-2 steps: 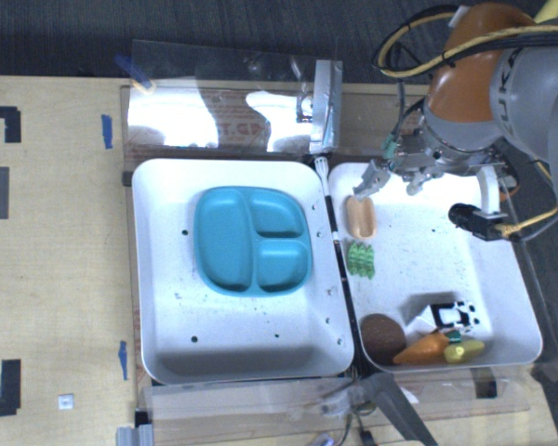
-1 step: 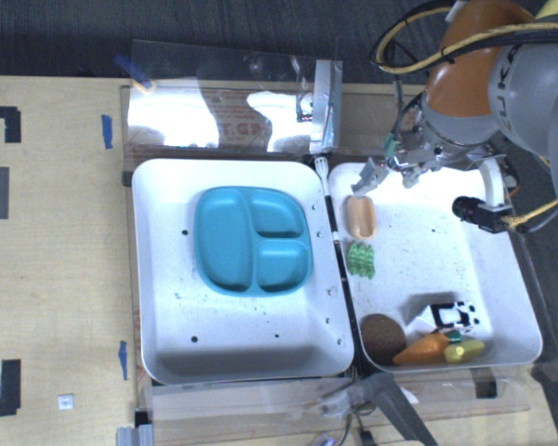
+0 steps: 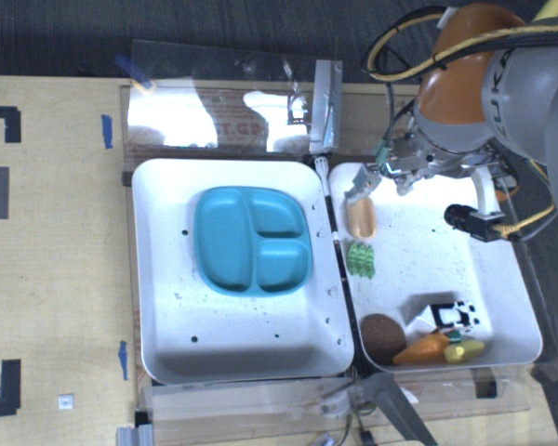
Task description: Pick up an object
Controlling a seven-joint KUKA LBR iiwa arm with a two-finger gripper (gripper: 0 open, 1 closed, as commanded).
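My claw hangs open and empty above a tan bread roll at the far left of the right bin. Nothing lifted yet; descent and grasp remain.

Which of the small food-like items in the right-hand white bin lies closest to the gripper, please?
The tan, bun-shaped oblong item, right below the gripper at the right bin's upper left. The green ridged piece lies just beyond it; the brown round one and orange carrot-like one sit far down.
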